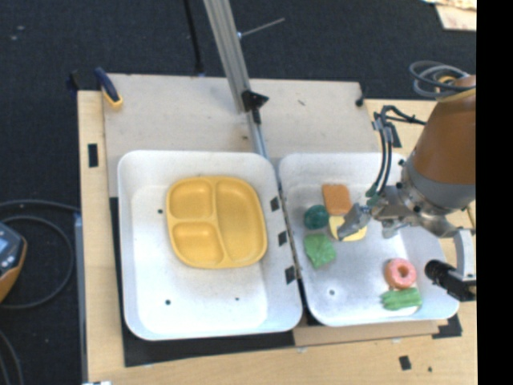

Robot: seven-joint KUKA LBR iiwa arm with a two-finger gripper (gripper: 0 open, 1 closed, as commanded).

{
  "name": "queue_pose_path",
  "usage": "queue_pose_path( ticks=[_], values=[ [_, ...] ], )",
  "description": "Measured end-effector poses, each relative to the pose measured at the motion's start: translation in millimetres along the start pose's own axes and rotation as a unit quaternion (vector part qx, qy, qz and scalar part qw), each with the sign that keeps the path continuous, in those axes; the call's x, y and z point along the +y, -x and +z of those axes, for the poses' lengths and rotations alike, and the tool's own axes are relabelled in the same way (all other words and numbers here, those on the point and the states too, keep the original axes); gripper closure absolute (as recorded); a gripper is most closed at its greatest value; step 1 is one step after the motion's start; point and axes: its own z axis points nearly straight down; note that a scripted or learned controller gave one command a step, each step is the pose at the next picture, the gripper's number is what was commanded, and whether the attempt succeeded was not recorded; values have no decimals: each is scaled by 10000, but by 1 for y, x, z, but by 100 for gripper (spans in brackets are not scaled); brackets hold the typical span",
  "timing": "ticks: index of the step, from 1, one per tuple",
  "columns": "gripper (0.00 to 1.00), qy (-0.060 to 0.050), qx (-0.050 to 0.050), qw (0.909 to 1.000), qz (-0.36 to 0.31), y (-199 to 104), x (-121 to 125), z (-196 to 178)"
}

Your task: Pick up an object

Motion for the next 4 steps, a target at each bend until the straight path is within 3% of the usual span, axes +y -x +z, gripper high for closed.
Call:
queue_pose_path(
  ticks=[2, 3, 4],
  values=[
    [0, -7, 2, 10000, 3, -5, -8, 91],
    [100, 29, -2, 10000, 25, -4, -6, 77],
    [100, 41, -6, 10000, -1, 2, -6, 33]
  ],
)
